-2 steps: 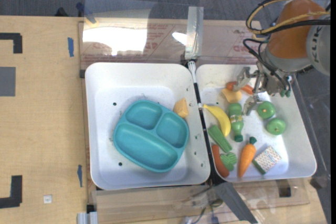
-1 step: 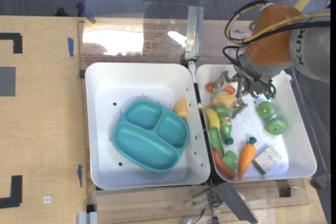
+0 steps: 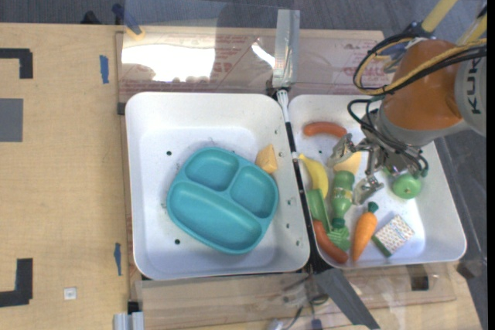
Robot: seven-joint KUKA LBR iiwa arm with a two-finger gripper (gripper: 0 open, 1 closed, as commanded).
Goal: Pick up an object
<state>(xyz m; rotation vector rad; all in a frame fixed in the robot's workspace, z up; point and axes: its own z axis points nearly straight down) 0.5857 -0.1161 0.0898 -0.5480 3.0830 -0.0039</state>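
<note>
**Q:** What sits on the desk [image 3: 62, 166]?

**A:** Two white bins lie side by side. The left bin [image 3: 155, 120] holds a teal divided plate [image 3: 223, 199] and a small yellow wedge [image 3: 267, 159] by its right wall. The right bin [image 3: 441, 189] holds toy food: a red sausage [image 3: 325, 129], a banana [image 3: 315, 171], a carrot [image 3: 363, 233], a green apple [image 3: 406, 185] and a speckled block [image 3: 394, 235].

**Q:** And the tool?

**A:** The tool [image 3: 370, 180] hangs low over the right bin, between the banana and the apple, just above the carrot. I cannot tell how its fingers are set, nor whether it grips anything.
</note>
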